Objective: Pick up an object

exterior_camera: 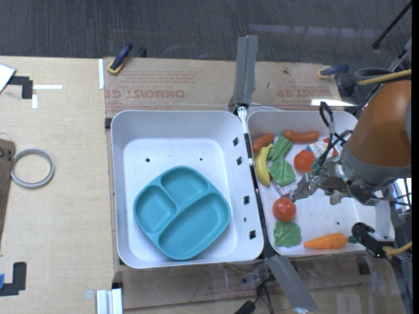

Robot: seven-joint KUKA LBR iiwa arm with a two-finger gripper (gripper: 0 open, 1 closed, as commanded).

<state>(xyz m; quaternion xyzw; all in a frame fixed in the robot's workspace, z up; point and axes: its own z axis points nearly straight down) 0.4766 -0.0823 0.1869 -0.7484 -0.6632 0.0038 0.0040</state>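
the pincer (306, 187) is seen low inside the right shallow white plastic bin (373, 250), reached in from the right under the grey arm with the orange band (386, 126); whether it is spread or pressed together cannot be told, and nothing is seen pinched in it. the round red toy tomato (284, 208) lies just beside it, down and to the left, with no long axis to align to. a green leafy toy (282, 171) lies near above, another green leafy toy (287, 233) below, an orange toy carrot (325, 242) lengthwise along the near wall. the bin floor looks smooth; room is judged tight.
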